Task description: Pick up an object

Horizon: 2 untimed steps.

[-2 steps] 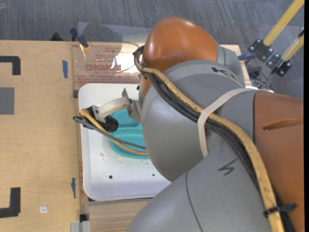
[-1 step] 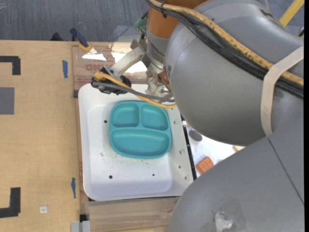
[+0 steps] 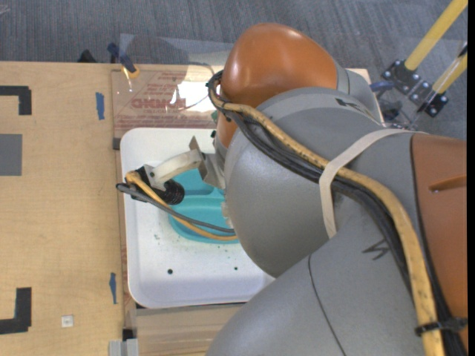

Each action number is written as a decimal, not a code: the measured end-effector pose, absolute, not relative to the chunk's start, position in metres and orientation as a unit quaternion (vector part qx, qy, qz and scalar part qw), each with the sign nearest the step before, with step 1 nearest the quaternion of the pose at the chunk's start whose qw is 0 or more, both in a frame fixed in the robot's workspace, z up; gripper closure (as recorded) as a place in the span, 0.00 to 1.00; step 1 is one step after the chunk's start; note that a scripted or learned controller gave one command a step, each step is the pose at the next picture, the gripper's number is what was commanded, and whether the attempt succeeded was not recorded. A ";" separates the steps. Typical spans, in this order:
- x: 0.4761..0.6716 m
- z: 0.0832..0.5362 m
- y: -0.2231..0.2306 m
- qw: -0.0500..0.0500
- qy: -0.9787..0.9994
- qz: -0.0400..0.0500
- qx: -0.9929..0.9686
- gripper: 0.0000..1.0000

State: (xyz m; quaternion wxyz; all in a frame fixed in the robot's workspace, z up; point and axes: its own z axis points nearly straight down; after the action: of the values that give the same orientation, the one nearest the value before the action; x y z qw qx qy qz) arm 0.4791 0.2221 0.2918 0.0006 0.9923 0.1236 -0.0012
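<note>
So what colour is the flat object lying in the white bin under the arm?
Teal object, partly hidden by the arm, in the white bin; camera view.

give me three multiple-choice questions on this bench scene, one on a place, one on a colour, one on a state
1. Where does the flat teal object lie?
A. on the brown cardboard sheet
B. inside the shallow white bin
C. on the grey carpet

2. What colour is the rounded band on the grey robot arm?
A. orange
B. green
C. purple

3. How does the arm stand relative to the bin?
A. parked clear of it, off to the left
B. reaching in over it, covering the bin's right part
C. resting on the cardboard sheet

Answers: 1 B, the teal object sits on the bin's white floor, partly under the arm. 2 A, the orange band shows above the grey wrist. 3 B, the arm's bulk overlaps the bin's right side.
</note>
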 end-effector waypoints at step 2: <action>0.478 0.312 0.201 0.001 0.150 -0.004 0.989 1.00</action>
State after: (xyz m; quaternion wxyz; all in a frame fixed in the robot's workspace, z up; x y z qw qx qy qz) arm 0.4783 0.2009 0.3118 0.0009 0.9886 0.1504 -0.0038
